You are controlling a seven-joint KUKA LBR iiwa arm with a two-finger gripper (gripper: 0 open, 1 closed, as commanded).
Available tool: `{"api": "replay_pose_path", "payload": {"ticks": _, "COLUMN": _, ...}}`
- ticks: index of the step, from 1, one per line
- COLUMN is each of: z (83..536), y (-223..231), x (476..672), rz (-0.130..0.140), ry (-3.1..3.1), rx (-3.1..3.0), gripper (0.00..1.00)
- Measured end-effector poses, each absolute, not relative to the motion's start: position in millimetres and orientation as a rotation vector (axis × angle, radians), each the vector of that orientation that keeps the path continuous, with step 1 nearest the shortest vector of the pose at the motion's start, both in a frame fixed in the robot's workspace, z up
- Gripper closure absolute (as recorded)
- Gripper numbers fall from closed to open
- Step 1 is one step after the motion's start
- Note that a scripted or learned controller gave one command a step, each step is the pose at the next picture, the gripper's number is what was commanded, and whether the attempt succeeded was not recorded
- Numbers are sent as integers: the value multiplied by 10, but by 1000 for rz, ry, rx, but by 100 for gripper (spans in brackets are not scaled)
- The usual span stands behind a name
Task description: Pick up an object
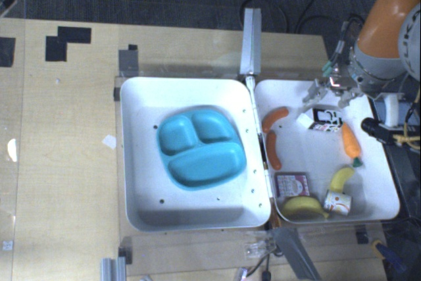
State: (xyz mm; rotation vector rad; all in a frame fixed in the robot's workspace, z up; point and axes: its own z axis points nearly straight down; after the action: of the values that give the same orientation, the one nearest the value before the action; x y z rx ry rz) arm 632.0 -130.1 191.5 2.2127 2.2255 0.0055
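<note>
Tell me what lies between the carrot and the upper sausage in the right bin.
In the camera view, a small black-and-white box sits between the carrot and the upper sausage, just below the gripper.

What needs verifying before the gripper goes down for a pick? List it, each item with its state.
1. Gripper over the right bin: ok, above its far end.
2. Target below: ok, a black-and-white card lies just under it.
3. Neighbours clear of the card: ok, carrot and sausage lie apart from it.
4. Nothing held already: ok, nothing seen between the fingers.
5. Finger opening: ok, they look spread.
6. Height above the card: cannot tell from this slanted view.
</note>
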Motion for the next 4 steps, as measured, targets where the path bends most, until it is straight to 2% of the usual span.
{"api": "replay_pose_path", "payload": {"ticks": 1, "z": 2041, "y": -1285, "x": 6342, "rz": 13, "ry": 2228, "rx": 2204, "gripper": 100}}
{"api": "replay_pose_path", "payload": {"ticks": 2, "z": 2040, "y": -1285, "x": 6342, "rz": 13, "ry": 2228, "rx": 2203, "gripper": 0}}
{"api": "replay_pose_path", "payload": {"ticks": 3, "z": 1596, "y": -1307, "x": 6367, "rz": 4, "ry": 2240, "rx": 2197, "gripper": 0}}
{"api": "replay_pose_path", "payload": {"ticks": 4, "z": 1722, "y": -1294, "x": 6391, "rz": 12, "ry": 2240, "rx": 2189, "gripper": 100}}
